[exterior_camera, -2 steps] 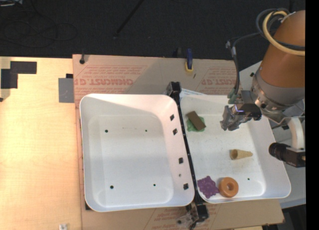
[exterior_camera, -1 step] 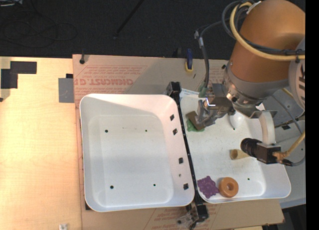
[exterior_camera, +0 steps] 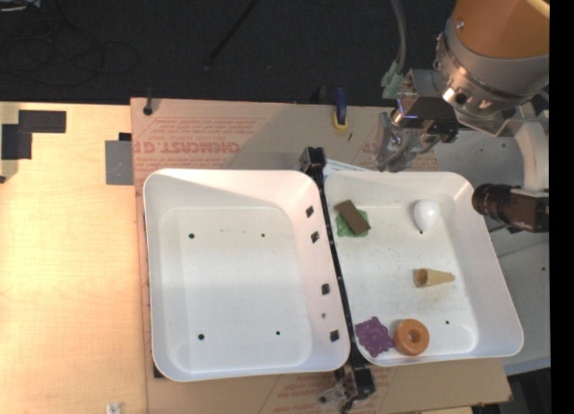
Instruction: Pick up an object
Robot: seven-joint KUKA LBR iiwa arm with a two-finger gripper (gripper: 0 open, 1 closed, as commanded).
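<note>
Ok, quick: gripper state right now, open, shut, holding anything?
Gripper: cannot be told. It hangs above the far edge of the right bin, with none of the objects on it.

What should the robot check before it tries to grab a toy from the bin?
1. Toys to pick are in the right bin: ok. The orange ring, purple piece, cone, white lump and brown block lie there.
2. Hand is over a toy: not ok; it hangs above the bin's far rim.
3. Hand is carrying nothing: cannot tell.
4. Target stands apart: ok for the cone; not ok for the ring, which touches the purple piece.
5. Brown block lies flat on the bin floor: not ok; it sits on a green piece.
</note>
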